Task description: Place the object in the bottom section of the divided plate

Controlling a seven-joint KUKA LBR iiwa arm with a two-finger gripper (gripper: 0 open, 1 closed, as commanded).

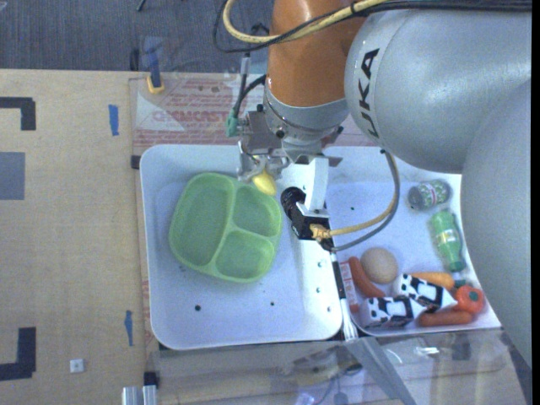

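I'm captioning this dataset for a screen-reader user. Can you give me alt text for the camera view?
A grey and orange robot arm reaches over the left white bin, its gripper at the top edge of a green divided plate, with something small and yellow at its tip. The right bin holds toy foods, among them an egg, a green bottle and a carrot.

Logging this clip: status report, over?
Gripper over upper edge of green divided plate, left bin. Small yellow object at fingertips, grip unconfirmed. Bottom section bare, path open.
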